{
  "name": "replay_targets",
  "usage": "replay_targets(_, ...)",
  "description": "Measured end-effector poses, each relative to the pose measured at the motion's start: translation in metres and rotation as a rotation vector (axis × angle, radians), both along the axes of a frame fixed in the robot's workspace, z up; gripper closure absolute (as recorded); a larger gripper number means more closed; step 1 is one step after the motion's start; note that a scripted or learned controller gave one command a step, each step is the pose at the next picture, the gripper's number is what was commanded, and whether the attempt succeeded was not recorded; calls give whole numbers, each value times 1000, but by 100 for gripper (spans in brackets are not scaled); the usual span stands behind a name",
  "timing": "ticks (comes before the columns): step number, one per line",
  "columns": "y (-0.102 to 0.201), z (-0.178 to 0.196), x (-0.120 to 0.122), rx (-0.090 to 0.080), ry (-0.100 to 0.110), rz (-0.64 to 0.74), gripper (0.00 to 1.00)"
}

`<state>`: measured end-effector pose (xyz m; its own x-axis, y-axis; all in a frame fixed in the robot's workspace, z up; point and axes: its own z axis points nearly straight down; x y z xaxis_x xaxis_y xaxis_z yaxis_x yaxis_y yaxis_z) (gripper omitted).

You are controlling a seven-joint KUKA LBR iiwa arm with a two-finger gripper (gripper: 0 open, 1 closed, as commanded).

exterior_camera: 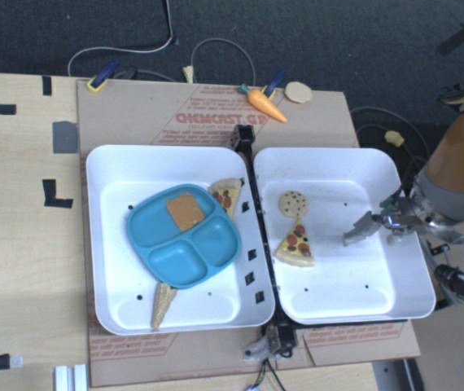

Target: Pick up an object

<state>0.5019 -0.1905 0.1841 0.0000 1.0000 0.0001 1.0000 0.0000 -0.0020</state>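
- Gripper (361,233) over right bin (378,304), fingers apart, holding nothing.
- Pizza slice (296,246) & cookie (292,203) lie to its left in the same bin.
- Left bin (106,243): blue tray (185,236) w/ toast (186,212).

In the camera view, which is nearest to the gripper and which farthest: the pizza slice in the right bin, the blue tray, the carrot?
From the gripper:
1. Pizza slice, right bin, just to its left in the view.
2. Blue tray, left bin, across the divider.
3. Carrot, on the cardboard beyond the bins; it is close to the tray's rank.
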Motion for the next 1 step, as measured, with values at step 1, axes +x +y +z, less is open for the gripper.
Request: replay_targets(1,59,-100,38,-6,-7,2,0)
